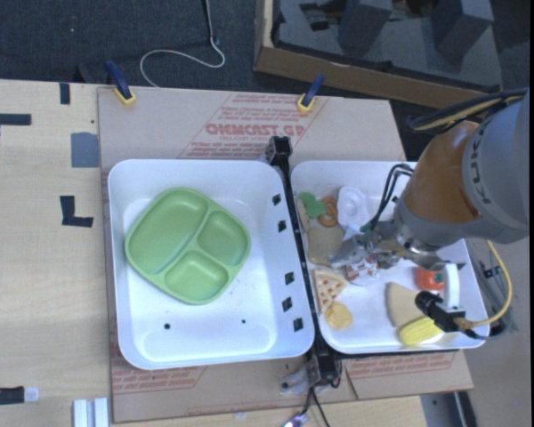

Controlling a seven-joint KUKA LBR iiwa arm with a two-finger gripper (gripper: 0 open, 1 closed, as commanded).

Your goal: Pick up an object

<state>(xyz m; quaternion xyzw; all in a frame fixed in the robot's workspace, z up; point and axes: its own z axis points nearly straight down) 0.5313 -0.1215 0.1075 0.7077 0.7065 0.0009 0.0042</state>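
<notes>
The tool [367, 258] sits low in the right bin [383, 343], near that bin's middle, at the end of the grey arm [481, 185] with its orange band. Its metal parts blur into the clutter beneath, so I cannot tell how it is set or whether anything is caught in it.

Small toy foods lie packed around it. A pizza slice [327, 285] lies just beside it toward the bin's near-left corner, with a round yellow piece [337, 315] nearer that corner. A pale wedge [400, 302] lies near the front wall, and a yellow corn-like piece [418, 331] against that wall. A red-orange item [431, 279] shows beside the arm, partly covered by it. Toward the far-left corner lie a green piece [311, 206], an orange ring [328, 208] and a crumpled white thing [354, 205], hard to identify.

The left bin [129, 327] holds a green divided plate [188, 245], well apart from the tool. Both bins rest on cardboard [249, 127] on the counter [36, 238].
</notes>
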